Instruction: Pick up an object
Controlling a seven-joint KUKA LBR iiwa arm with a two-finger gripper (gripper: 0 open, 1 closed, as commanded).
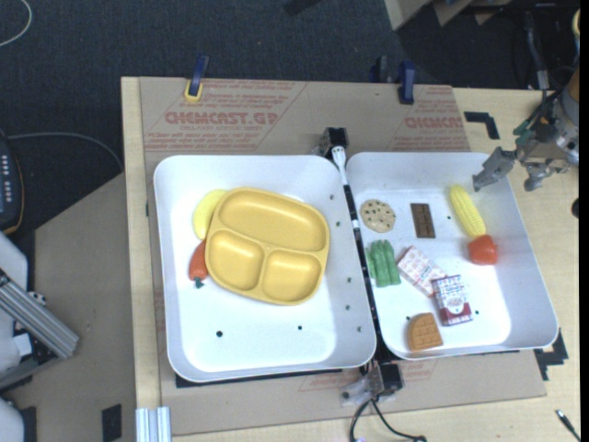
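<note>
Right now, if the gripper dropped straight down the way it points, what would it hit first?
Probably the right bin's bare floor near its far corner. The gripper hangs open, beside the corn; depth is hard to judge.

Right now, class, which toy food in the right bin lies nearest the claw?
The yellow corn cob, just below-left of the claw; the tomato lies farther.

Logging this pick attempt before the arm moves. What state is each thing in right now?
gripper: jaws spread, holding nothing, above the right bin's far edge
corn cob: lying flat, untouched
tomato: loose in right bin
yellow tray: right way up, compartments bare
carrot: partly under the tray's edge
</note>
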